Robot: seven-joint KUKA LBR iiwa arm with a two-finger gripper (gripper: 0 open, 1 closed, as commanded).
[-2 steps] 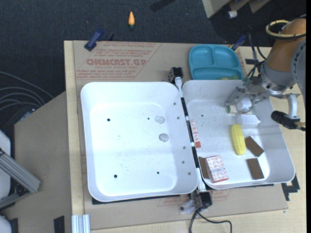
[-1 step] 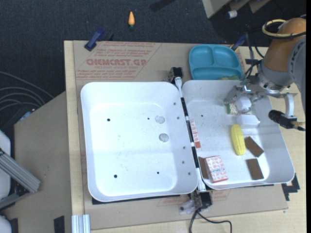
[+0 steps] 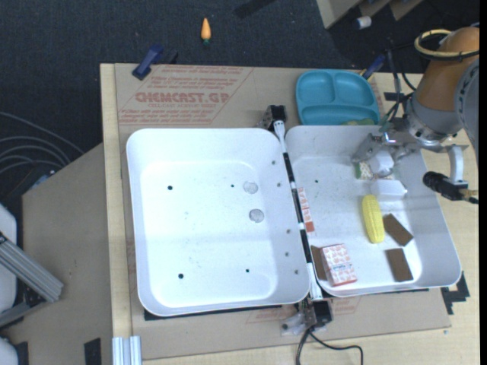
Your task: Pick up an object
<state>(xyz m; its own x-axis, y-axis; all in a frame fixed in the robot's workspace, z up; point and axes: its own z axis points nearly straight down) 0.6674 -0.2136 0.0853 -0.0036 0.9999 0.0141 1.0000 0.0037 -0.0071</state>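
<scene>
The grey two-finger gripper (image 3: 375,158) hangs low over the right white plastic bin's (image 3: 445,238) upper part — whether it grips anything, I cannot tell. A yellow corn-shaped toy (image 3: 372,218) lies just below it. Likely the approach step; next comes a clean descent and lift.

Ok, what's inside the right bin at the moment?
The right bin holds a yellow corn cob, two brown blocks and a small printed box. The gripper hangs over the bin's far end, hiding whatever lies directly beneath it.
</scene>
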